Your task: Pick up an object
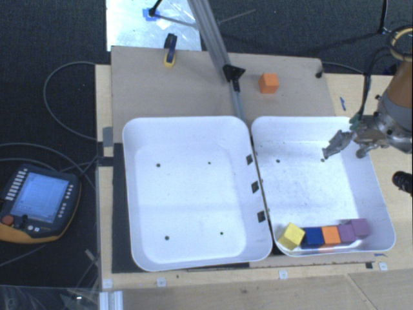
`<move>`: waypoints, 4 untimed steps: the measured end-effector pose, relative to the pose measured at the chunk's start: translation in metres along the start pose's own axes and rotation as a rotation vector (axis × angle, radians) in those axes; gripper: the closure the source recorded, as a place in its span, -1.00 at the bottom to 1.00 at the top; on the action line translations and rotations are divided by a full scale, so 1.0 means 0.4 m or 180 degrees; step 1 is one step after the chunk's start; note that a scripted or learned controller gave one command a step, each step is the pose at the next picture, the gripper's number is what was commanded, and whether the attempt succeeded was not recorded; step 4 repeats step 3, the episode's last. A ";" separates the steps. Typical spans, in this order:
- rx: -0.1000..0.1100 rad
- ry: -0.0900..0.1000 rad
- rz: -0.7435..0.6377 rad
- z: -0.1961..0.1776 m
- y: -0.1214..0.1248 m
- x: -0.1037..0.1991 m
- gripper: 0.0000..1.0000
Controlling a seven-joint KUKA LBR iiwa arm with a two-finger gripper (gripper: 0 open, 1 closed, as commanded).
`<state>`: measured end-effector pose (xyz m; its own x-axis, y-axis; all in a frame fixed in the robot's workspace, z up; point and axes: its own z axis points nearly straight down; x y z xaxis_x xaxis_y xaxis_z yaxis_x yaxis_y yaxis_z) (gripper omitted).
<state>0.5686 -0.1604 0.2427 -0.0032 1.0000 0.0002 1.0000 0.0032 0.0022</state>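
- While I hang over the right bin [361, 173] near its 2 o'clock corner, my gripper [346, 142] is spread apart with nothing between its fingers.
- What I could pick sits in a row along this bin's 6 o'clock rim: a yellow block [291, 236], a blue block [313, 237], an orange block [331, 235] and two purple blocks [353, 229], packed touching one another, well apart from me.
- Risk, as I judge it: the blocks sit tight against the wall and each other, so a finger may land on a neighbour or the rim and close on nothing.
- The tilted yellow one could skid away.
- The left bin [193, 192] lies at my 9 o'clock, on a brown board [193, 82].
- A lone orange cube [269, 82] rests on that board at 12 o'clock, beyond the bins.
- A teach pendant [35, 202] sits far at 9 o'clock on dark carpet.
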 end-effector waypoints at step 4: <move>0.0003 -0.0006 0.0019 -0.090 -0.133 -0.133 -1.00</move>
